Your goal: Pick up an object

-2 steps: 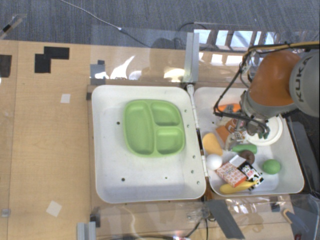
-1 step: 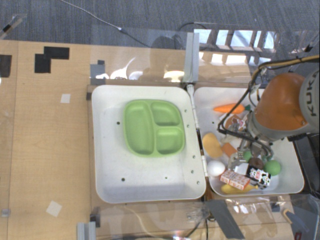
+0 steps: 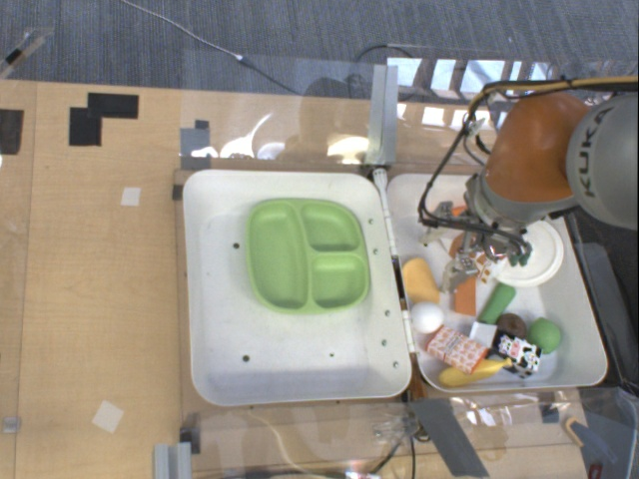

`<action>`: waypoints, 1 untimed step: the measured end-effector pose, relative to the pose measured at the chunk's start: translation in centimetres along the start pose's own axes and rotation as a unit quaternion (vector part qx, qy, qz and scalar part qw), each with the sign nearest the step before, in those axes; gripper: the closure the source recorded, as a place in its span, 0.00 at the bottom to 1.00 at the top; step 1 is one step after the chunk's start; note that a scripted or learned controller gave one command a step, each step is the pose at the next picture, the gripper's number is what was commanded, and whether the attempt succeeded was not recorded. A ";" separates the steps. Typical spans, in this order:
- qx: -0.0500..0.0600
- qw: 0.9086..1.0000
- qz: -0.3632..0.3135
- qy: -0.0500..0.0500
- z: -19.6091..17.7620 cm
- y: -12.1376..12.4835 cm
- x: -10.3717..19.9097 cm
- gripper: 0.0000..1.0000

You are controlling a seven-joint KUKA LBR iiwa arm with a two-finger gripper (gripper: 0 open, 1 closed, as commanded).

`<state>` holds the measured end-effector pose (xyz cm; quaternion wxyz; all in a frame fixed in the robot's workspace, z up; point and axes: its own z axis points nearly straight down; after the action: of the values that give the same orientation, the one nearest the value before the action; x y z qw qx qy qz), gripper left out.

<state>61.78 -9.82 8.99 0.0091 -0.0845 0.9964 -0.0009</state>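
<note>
Bins, two in number, sit side by side on the wooden surface (image 3: 90, 297). Left bin (image 3: 215, 367): a green divided plate (image 3: 307, 254) with three compartments lies flat near its middle, slightly toward the far side. Right bin (image 3: 589, 352): a cluster of small items fills its middle and near half. A white round dish (image 3: 539, 252) rests toward the far right; a yellow-orange rounded piece (image 3: 420, 279) lies by the left wall, with a white ball (image 3: 427, 318) just beside it on the near side. A pink patterned box (image 3: 456, 348) and a yellow banana-shaped piece (image 3: 471, 371) lie along the near wall. A black-and-white patterned block (image 3: 516, 352) sits next to a dark brown rounded item (image 3: 512, 324), with a green ball (image 3: 545, 334) to their right. A green cylinder (image 3: 497, 302) lies tilted beside an orange flat piece (image 3: 466, 296).

Tool (image 3: 465, 267): it hangs over the middle of the right bin, directly above the orange flat piece and between the yellow-orange piece and the green cylinder. Whether it is released or clenched cannot be told from this angle.

Arm (image 3: 534, 153): it enters from the right, its orange band over the far part of the right bin, wrist pointing steeply down; black cables loop around the wrist.
</note>
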 end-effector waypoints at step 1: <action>0.001 0.995 -0.098 -0.001 -0.3 0.2 6.1 0.00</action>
<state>55.69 -10.64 9.17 0.0103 -0.1822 0.9832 -0.0025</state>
